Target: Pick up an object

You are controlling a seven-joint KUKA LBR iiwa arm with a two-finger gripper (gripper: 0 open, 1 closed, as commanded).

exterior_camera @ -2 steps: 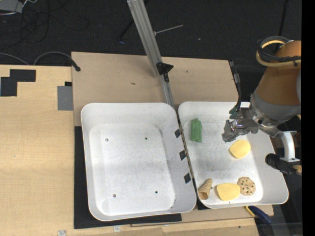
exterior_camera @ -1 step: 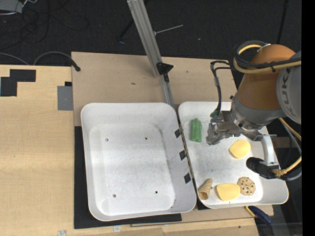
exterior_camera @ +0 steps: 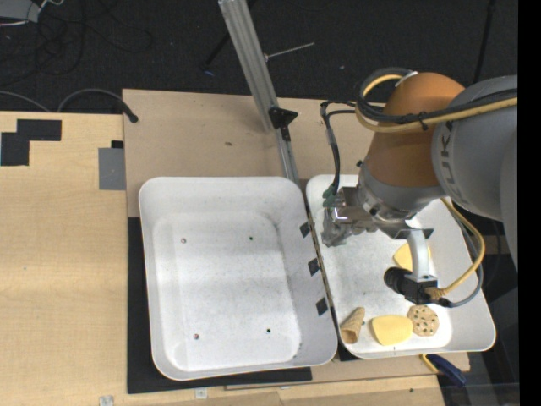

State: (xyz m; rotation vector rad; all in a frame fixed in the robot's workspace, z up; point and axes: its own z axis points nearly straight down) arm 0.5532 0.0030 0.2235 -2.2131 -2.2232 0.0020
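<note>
My gripper [exterior_camera: 335, 227] hangs over the upper left part of the right bin [exterior_camera: 365, 282], close to the divider between the bins. Nothing shows between its metal parts. In the right bin's front lie a tan cone-shaped piece [exterior_camera: 352, 323], a yellow rounded piece [exterior_camera: 392, 330] and a brown cookie-like disc with dark dots [exterior_camera: 423, 320]. A yellow piece [exterior_camera: 407, 255] sits further back, partly hidden behind the robot's bracket.
The left bin [exterior_camera: 221, 277] is a wide white tray with small dark specks. A slanted aluminium rail [exterior_camera: 254, 66] rises behind the bins. Black clips [exterior_camera: 314, 266] line the edge between the bins. The arm's grey and orange body [exterior_camera: 423, 142] covers the right bin's back.
</note>
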